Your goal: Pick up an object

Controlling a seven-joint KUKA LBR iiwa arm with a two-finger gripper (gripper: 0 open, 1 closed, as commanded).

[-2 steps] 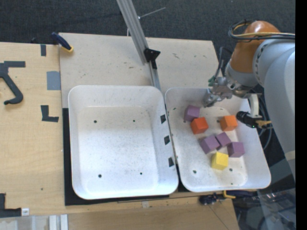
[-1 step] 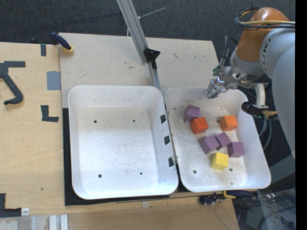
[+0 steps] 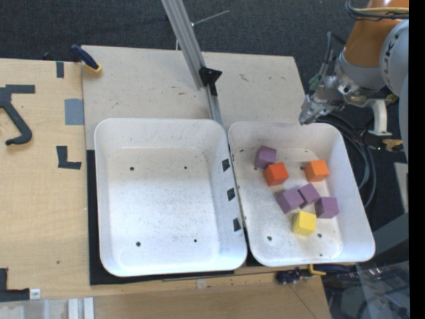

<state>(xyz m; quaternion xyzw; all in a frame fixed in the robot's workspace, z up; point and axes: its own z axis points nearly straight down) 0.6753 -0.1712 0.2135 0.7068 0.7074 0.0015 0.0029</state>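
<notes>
The right bin (image 3: 350,171) holds several small cubes. A purple cube (image 3: 265,156) lies at the upper left with an orange cube (image 3: 276,173) just below it. Another orange cube (image 3: 317,170) sits to the right. Three purple cubes (image 3: 307,198) cluster lower down, and a yellow cube (image 3: 304,222) lies beneath them. My gripper (image 3: 309,113) hangs above the bin's far rim, up and to the right of the cubes, with nothing visible in it. Its tips are too small and dark to read.
The left bin (image 3: 106,178) stands beside the right one. A slanted metal bar (image 3: 186,32) runs from the top down to the gap between the bins. Black cables (image 3: 372,151) lie right of the right bin. A blue and yellow clamp (image 3: 86,58) rests on the bench at the back left.
</notes>
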